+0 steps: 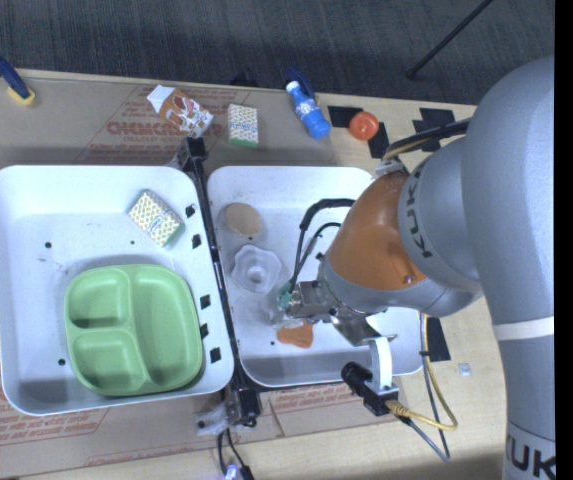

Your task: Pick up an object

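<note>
An orange object (295, 335) is seen just below the gripper (301, 308) in the right bin (296, 183); its grip cannot be told.

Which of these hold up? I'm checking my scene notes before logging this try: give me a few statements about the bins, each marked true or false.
1. The green tray lies in the left bin. True.
2. The patterned box sits on the green tray. False: it lies on the bin floor beyond the tray, apart from it.
3. The gripper is over the right bin, near the orange piece. True.
4. The blue bottle is inside the right bin. False: it lies on the bench beyond the bins.
5. The clear cup is in the right bin. True.
</note>
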Robot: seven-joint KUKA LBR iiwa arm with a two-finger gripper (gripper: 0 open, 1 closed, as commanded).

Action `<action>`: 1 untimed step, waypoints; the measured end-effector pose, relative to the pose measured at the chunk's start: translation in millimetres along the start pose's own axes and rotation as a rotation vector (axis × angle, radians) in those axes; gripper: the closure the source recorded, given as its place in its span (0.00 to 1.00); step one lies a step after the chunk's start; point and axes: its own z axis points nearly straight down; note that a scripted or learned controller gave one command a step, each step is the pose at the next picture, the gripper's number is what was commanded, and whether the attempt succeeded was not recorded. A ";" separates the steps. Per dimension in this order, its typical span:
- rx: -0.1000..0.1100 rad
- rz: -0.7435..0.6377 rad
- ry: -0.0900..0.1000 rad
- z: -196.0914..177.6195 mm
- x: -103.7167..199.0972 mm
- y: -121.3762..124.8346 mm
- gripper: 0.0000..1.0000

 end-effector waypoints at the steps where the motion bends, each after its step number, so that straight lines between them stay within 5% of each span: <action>1: -0.006 0.006 0.000 -124.8 24.0 -0.8 1.00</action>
